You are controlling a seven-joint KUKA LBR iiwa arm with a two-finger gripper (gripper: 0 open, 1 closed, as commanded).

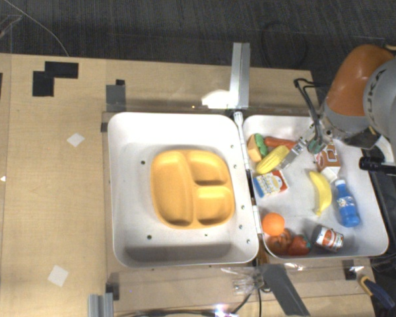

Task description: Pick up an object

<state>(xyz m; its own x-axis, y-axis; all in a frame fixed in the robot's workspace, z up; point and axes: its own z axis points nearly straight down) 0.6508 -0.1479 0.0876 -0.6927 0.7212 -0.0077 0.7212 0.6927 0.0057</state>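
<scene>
In the right bin (381,240) lie small grocery toys, none singled out: a yellow corn cob (272,158) with a green end at the upper left, an orange carrot (278,142) just above it, a curved smooth banana (321,191) in the middle, a blue bottle (345,205) beside the banana, a white and blue carton (270,184) under the corn, a round orange (273,224) at the lower left touching a dark red fruit (291,244), a small can (329,238) on its side, and a brown and white packet (328,157) near the top; the tool (315,139) hangs low over the bin's upper part, between carrot and packet, just beside the corn's tip; whether it is open or closed I cannot tell, and nothing shows in its grip; the left bin (129,177) is matte white plastic with rounded corners and holds a glossy yellow tray (191,187) with three compartments; the surface (46,210) is pale wood.
</scene>
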